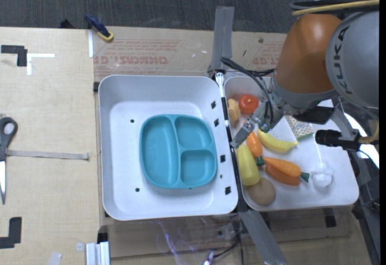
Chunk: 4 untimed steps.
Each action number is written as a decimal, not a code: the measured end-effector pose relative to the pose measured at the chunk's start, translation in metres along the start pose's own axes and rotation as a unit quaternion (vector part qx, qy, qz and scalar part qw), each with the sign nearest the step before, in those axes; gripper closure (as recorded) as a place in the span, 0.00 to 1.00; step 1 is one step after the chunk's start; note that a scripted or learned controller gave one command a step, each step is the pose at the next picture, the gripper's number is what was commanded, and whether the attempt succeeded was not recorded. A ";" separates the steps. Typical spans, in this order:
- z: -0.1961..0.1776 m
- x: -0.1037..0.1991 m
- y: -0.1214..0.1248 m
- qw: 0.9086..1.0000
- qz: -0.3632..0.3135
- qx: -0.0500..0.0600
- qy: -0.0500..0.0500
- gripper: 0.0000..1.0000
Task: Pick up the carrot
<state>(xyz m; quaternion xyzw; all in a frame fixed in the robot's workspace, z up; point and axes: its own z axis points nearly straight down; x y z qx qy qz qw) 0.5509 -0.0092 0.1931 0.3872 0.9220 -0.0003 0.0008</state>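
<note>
Two shallow white bins sit side by side on the bench point(42, 137), which is pale wood with a cardboard sheet point(151, 55) lying behind the bins. The arm point(338, 55), grey with an orange band, enters from the right and covers the rear part of the right bin.

The left bin point(111, 155) is the larger visible area. It holds a teal divided plate point(179, 151) with three compartments, lying flat near the bin's centre.

The right bin point(338, 194) holds the food items, grouped toward its left side. From rear to front: a red tomato point(248, 102) near the back wall; a yellow banana point(276, 142) lying at a slant; a yellow pepper-like item point(247, 165) against the left wall; a brown potato point(262, 192) at the front. The carrot point(282, 168), orange with a green tip pointing right, lies flat between the banana and the potato, just beside the yellow item. A second, smaller orange piece point(254, 144) lies just above it, touching the banana's near end. A white lump point(322, 179) rests just right of the carrot's green tip.

The gripper point(252, 126) hangs over the left part of the right bin, between the tomato and the small orange piece. I cannot tell how its grip stands; nothing is visibly held. The carrot lies apart from it.

Scissors point(5, 149) lie at the bench's left edge. A blue and yellow clip point(98, 26) lies at the rear.
</note>
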 end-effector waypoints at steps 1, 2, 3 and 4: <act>0.000 0.000 0.000 1.000 0.000 0.000 0.000 0.00; 0.000 0.000 0.000 1.000 0.000 0.000 0.000 0.00; 0.000 0.000 0.000 1.000 0.000 0.000 0.000 0.00; 0.000 0.000 0.000 1.000 0.000 0.000 0.000 0.00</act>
